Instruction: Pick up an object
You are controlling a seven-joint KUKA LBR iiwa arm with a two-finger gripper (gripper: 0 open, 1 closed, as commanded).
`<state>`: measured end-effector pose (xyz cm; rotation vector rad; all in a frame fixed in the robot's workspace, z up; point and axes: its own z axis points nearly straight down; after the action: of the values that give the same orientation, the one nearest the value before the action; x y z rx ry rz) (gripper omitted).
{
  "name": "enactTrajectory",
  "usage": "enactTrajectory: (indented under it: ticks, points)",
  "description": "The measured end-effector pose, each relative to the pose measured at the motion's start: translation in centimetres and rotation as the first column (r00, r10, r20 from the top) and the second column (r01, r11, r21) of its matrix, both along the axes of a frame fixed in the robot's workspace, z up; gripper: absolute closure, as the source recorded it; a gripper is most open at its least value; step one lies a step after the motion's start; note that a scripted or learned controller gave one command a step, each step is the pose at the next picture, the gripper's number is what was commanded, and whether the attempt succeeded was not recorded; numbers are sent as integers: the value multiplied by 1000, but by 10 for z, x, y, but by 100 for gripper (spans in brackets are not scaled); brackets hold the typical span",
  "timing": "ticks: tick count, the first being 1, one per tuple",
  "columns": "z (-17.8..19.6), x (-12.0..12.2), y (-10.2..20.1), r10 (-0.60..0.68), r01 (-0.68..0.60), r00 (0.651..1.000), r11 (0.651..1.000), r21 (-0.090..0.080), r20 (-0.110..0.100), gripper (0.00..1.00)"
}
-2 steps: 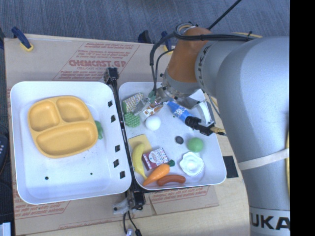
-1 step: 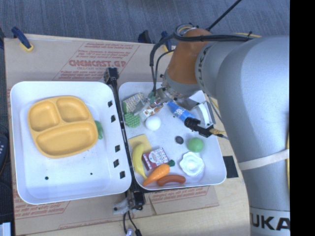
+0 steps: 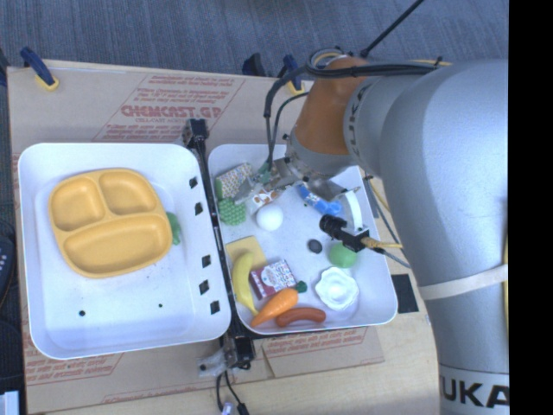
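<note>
- the left bin (image 3: 52,318) sits on the tabletop (image 3: 104,102) with its raised rim all round; a yellow divided plate (image 3: 108,221) fills the upper half, and bare white floor lies open below it.
- a small green item (image 3: 175,228) peeks out at the plate's right edge.
- a black clip strip (image 3: 207,232) runs down the seam where the two bins touch.
- the right bin (image 3: 380,305) is crowded: a banana (image 3: 243,277) lies along its left wall, a carrot (image 3: 275,307) and a sausage (image 3: 301,316) lie against the near rim, and a small red-and-white carton (image 3: 276,277) rests just above the carrot.
- a white ball (image 3: 270,220) sits near the bin's centre, round, smooth and apart from its neighbours, with a little bare floor to its right.
- a white flower-shaped cup (image 3: 336,289) and a green round piece (image 3: 343,255) sit toward the right wall.
- the tool (image 3: 275,180) hangs over the far left part of the right bin, just above the ball, beside a crinkled silver packet (image 3: 233,181); whether it is spread or pressed together cannot be told.
- the grey arm (image 3: 441,171) covers the bin's right edge.
</note>
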<state>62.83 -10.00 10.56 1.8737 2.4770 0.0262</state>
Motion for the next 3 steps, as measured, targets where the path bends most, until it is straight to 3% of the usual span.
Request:
enactTrajectory:
  ticks: [1,2,3]
  points:
    - [0,2,1,-180,180,984,984,10,-1,0]
    - [-1,1,-1,-95,95,996,996,4,-5,0]
    - [0,-5,-5,126,-126,992,992,-9,-8,0]
